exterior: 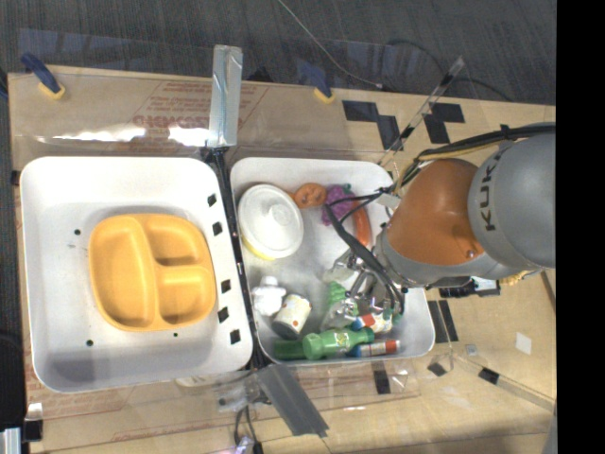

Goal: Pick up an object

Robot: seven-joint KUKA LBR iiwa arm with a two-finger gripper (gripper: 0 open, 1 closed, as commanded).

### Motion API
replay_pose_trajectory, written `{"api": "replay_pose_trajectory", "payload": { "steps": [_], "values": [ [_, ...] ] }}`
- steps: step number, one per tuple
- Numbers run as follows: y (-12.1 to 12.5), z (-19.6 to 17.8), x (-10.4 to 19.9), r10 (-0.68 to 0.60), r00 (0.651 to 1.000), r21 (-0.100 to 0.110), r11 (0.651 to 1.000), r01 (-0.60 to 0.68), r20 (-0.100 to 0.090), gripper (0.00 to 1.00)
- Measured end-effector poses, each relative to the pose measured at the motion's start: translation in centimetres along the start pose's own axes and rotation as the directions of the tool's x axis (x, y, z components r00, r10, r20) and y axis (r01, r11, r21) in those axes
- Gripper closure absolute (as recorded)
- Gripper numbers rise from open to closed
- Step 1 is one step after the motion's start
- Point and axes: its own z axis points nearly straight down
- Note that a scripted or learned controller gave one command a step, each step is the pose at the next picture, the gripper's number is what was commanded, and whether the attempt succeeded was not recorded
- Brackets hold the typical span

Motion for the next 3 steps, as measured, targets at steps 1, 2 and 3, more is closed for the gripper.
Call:
{"api": "replay_pose_trajectory", "payload": {
  "steps": [1, 2, 3],
  "values": [
    [0.2, -0.8, 0.0, -0.008, 1.0, 0.0, 1.0, 0.008, -0.003, 1.0],
    [1.5, 0.1, -2.0, 0.178, 0.984, 0.002, 0.984, -0.178, -0.002, 1.0],
    [4.1, -20.1, -5.2, 0.21, 0.978, 0.0, 0.978, -0.21, 0.005, 1.0]
  ]
}}
